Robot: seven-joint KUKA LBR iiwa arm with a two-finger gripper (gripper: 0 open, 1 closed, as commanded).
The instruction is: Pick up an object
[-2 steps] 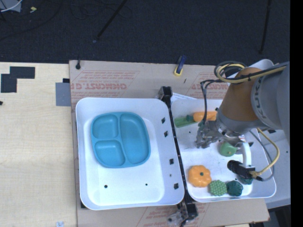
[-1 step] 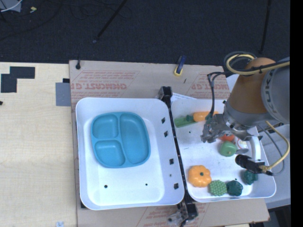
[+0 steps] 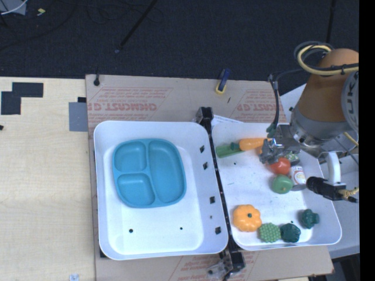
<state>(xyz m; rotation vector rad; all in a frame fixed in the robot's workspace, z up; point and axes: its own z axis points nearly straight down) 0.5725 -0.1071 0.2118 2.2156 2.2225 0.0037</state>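
The right bin point(image 3: 252, 242) holds seven toy foods: one carrot point(image 3: 240, 146) at its far left, one red piece point(image 3: 281, 166) and one green round fruit point(image 3: 282, 184) in the middle, and along the near edge one orange pumpkin point(image 3: 246, 217) and three dark green pieces point(image 3: 270, 232) point(image 3: 290, 233) point(image 3: 309, 218). The gripper point(image 3: 272, 151) sits low over the far part of this bin, just beside the carrot's right end and the red piece; whether it is apart or together cannot be told. The left bin point(image 3: 105, 227) holds one blue divided plate point(image 3: 149, 172).

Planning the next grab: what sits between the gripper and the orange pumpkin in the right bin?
In the camera view, bare white bin floor separates the gripper from the orange pumpkin; the green ball sits just right of that line.
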